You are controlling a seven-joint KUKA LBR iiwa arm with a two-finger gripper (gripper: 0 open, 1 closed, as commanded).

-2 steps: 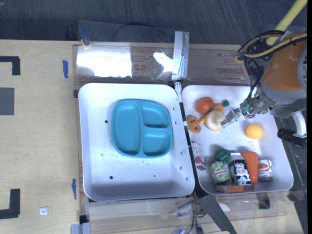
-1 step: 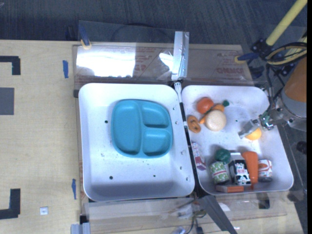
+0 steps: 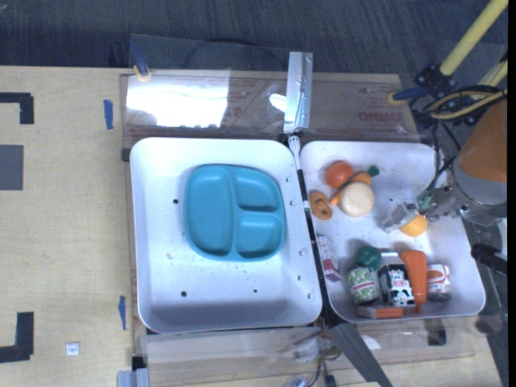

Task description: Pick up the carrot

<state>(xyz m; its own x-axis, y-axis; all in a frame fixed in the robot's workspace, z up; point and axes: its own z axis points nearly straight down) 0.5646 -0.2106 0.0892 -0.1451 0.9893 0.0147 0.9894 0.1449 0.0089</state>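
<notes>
on the tabletop (image 3: 64, 216) the left bin (image 3: 153, 240) holds a blue divided plate (image 3: 235, 213), the right bin (image 3: 451, 297) holds cans, toy foods and the carrot (image 3: 416, 275), upright along the near wall, while the hand (image 3: 411, 212), its opening hard to tell, sits by a yellow piece (image 3: 414, 226).

A pale wooden bench (image 3: 56, 240) with black corner marks and blue tape sits against dark grey floor (image 3: 201, 6).
</notes>
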